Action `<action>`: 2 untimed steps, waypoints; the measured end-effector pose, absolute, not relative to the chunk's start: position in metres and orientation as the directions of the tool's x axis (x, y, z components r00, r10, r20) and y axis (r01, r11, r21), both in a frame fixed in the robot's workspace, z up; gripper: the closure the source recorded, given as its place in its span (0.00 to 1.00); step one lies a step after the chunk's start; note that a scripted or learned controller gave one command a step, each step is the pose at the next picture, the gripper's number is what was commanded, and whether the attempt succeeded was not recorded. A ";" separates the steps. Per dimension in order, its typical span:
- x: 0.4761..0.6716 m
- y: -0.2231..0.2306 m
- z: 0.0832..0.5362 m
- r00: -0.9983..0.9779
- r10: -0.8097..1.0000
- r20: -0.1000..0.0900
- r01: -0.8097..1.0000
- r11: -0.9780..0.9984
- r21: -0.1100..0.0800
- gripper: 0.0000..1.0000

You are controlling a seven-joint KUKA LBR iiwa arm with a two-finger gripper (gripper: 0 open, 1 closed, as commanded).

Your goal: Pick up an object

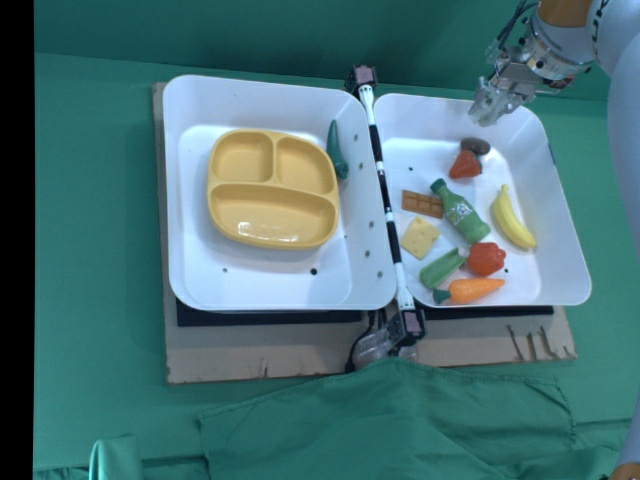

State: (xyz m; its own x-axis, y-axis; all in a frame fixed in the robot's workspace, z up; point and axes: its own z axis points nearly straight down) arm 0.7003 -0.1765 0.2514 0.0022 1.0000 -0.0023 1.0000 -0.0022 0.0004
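While the end effector [493, 111] hangs over the right bin's [560, 208] far rim with nothing between its fingers, we can't tell how wide they stand. We judge this the approach step. The strawberry [465, 165] lies nearest, just inside; next comes a descent. Open room sits near the banana [514, 220]; the rim crowds the strawberry.

views: one fixed camera | position: above the bench [100, 218], toward its near edge | direction: looks down at a slant to the far edge | distance: medium, left bin [200, 268] and right bin [560, 278] both seen whole | arm [600, 8] enters from upper right corner | shared view: single view, no overlap
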 end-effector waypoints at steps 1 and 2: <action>0.701 -0.187 0.279 0.003 1.000 -0.004 1.000 -0.003 0.008 1.00; 0.701 -0.187 0.284 0.003 1.000 -0.003 1.000 -0.003 0.007 1.00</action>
